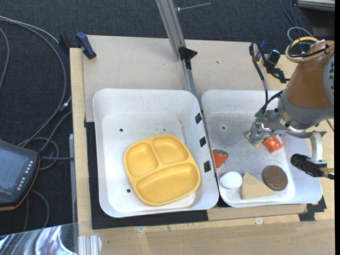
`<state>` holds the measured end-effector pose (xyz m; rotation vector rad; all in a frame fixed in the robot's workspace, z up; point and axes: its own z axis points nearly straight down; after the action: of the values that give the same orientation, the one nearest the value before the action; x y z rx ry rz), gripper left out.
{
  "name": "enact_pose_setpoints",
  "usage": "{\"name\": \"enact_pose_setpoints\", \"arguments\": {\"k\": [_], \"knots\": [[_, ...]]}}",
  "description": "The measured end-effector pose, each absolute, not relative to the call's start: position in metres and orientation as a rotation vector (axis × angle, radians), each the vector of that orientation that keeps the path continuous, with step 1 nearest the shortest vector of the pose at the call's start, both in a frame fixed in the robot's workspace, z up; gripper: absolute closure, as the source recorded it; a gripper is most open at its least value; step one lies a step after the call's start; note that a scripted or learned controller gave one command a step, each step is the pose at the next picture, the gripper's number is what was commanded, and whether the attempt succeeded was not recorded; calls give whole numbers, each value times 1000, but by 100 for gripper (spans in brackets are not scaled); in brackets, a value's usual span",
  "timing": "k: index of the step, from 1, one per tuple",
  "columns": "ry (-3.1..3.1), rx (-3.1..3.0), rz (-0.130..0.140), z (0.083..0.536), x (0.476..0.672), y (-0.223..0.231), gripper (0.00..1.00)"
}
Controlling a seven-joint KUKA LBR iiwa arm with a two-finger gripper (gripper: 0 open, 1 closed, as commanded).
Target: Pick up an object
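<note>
1. Bench (pixel 133 52) of pale board carries two shallow white bins side by side, seen from above at a slant.
2. The left bin (pixel 106 110) holds a yellow divided plate (pixel 162 169) with three compartments, lying flat toward the bin's near side.
3. The right bin (pixel 234 108) holds several small things along its near edge: a red strawberry-like toy (pixel 220 157) close to the left wall, a white round piece (pixel 231 180) just beside it, a tan wedge (pixel 254 188) next to that, and a brown round disc (pixel 275 178) touching the wedge's right side.
4. The arm (pixel 308 86), orange above the wrist, reaches in from the right over the right bin.
5. The gripper (pixel 258 135) hangs low over the bin floor, and a small red-orange object (pixel 273 144) lies right beside its tip.
6. Whether the fingers are spread or closed I cannot tell, nor whether the red-orange object sits between them or merely next to them.
</note>
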<state>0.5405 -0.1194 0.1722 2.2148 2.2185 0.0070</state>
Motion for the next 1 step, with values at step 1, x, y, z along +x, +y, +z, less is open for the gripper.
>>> {"name": "enact_pose_setpoints", "arguments": {"k": [1], "knots": [[2218,2214,8,237,540,-119,100]]}}
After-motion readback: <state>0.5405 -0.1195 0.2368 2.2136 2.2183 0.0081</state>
